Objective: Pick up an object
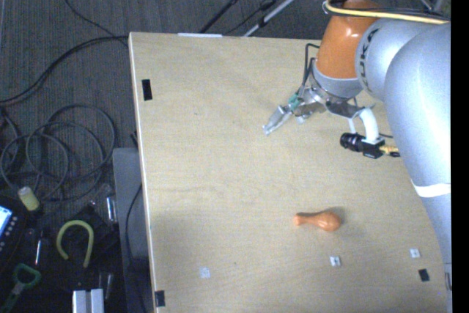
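Small orange pear-shaped rubbery object (pixel 319 221) lies flat on the pale wooden tabletop (pixel 212 179), lower middle, untouched. Tool (pixel 272 122) hangs well apart, up and slightly left of it, carrying nothing; open or closed, cannot tell. Pick not started: approach, descent, grasp and lift all remain.

The arm (pixel 410 84) is cut off by the frame's edge at three o'clock, so its base goes unseen. Its bulk hides the bench (pixel 220 157) beneath it from about two to five o'clock. The gripper (pixel 282 117) is small and blurred (whether its fingers are parted cannot be told). At seven o'clock, floor clutter (pixel 44 253) runs off the bottom edge.
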Controlling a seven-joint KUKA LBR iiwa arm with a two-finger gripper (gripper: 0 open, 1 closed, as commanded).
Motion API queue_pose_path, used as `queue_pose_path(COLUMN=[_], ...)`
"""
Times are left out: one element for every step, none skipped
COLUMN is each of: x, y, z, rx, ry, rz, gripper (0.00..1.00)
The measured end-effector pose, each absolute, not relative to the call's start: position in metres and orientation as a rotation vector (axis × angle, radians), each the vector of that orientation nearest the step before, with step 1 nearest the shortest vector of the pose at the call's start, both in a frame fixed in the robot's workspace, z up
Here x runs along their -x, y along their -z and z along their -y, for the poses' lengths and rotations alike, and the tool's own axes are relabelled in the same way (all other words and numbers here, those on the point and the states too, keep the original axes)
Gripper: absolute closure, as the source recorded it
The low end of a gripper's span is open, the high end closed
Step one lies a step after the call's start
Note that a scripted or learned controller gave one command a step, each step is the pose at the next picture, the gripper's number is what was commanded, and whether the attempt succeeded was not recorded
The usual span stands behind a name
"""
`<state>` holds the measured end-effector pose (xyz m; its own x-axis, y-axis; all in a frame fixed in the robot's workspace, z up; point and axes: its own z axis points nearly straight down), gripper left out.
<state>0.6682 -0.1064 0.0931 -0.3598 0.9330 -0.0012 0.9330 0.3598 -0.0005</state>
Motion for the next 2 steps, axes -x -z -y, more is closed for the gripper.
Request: queue_pose_path(x=[-0.668, -0.6684], y=[-0.0837, -0.093], z=[0.1007, 0.0995], rx=[-1.502, -1.503], ry=[0.003, -0.002], rz=[-2.76, -2.759], gripper=[0.0, 1.0])
